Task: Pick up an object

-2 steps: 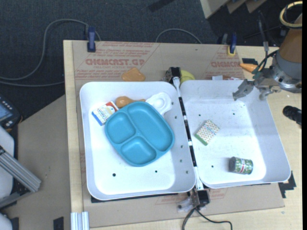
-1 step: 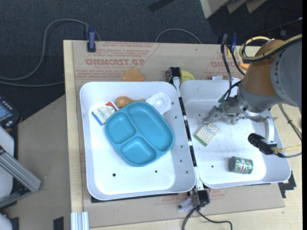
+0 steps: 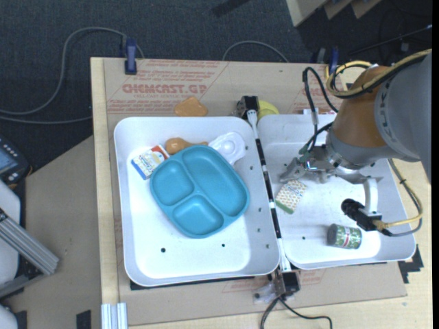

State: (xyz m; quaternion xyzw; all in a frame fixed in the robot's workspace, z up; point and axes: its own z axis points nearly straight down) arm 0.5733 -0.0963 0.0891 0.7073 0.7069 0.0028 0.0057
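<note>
My gripper (image 3: 306,171) hangs over the left half of the right bin (image 3: 384,252), its fingers spread open with nothing between them. Just below and left of the fingertips lies a small patterned green-and-white packet (image 3: 291,196), close to the gripper but not held. A small jar with a green label (image 3: 344,236) lies on its side near the bin's front. In the left bin (image 3: 137,245) a blue divided plate (image 3: 199,190) sits in the middle. Behind it are a white, red and blue packet (image 3: 147,161), an orange piece (image 3: 177,144) and a white scoop (image 3: 228,144).
The arm's orange band (image 3: 357,115) and grey body cover the right bin's back right. A black plug on a yellow cable (image 3: 357,211) hangs over that bin. Behind the bins, an orange object (image 3: 191,106) and a yellow one (image 3: 267,108) lie on the board.
</note>
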